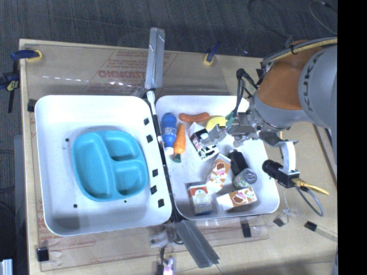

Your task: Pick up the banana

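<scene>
Hovering fingers [225, 132] beside banana [215, 122], right bin [269, 202]

One fixed camera looked down on me at a slant from above the bench [86, 56], taking in both bins [51, 119] from some way off.

KUKA arm [312, 87]: fat grey rounded housing with a wide orange band above the wrist, and part of the dark "KUKA" lettering shows on the grey shell at the right. Thin black cables loop up off the wrist on the left side, and a yellowish line runs over the top of the orange section. Below the band sits a cluttered grey metal gripper [225, 132] assembly, with a white bracket and a black cylindrical fitting on its lower right.
</scene>
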`<state>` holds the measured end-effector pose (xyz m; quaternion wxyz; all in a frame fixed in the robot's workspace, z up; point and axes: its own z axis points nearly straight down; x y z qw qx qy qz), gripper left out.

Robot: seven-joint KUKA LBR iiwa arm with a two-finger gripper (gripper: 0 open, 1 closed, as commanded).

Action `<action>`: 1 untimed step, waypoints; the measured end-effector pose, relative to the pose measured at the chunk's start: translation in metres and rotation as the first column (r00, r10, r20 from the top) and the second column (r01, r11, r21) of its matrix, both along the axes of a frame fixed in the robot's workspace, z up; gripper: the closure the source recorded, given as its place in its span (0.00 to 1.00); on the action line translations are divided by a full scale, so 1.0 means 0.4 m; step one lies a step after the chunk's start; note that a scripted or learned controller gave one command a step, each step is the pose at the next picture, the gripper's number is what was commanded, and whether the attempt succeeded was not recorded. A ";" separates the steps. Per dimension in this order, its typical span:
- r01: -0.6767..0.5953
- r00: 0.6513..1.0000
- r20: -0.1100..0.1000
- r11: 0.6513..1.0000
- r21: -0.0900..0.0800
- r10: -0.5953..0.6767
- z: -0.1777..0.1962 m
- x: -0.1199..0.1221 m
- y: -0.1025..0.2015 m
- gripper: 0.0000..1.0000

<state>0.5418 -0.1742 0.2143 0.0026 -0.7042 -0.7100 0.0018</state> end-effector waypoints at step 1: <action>-0.022 1.000 0.002 1.000 0.000 0.022 -0.012 0.142 -0.087 0.00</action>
